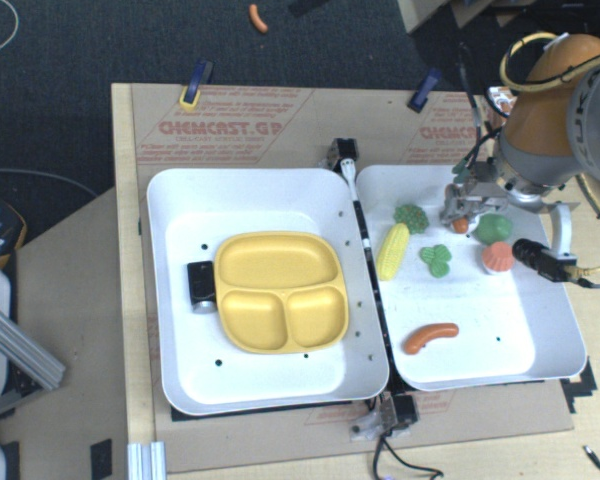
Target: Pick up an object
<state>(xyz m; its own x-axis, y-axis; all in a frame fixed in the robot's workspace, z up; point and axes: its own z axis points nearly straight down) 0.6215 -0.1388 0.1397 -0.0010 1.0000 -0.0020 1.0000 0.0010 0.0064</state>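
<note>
The gripper (464,211) hangs over the right bin (540,353), its tips blurred against a small orange piece (461,225); whether it grips cannot be told. Open floor lies at its 6 o'clock, above the sausage (431,337).

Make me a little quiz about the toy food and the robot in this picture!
1. True or false: the yellow tray lies in the left bin.
2. What lies nearest the front edge of the right bin? A corn, B sausage, C broccoli.
3. Fill in: the gripper hangs over the ___ bin.

Key: 1 true. 2 B. 3 right.
</note>
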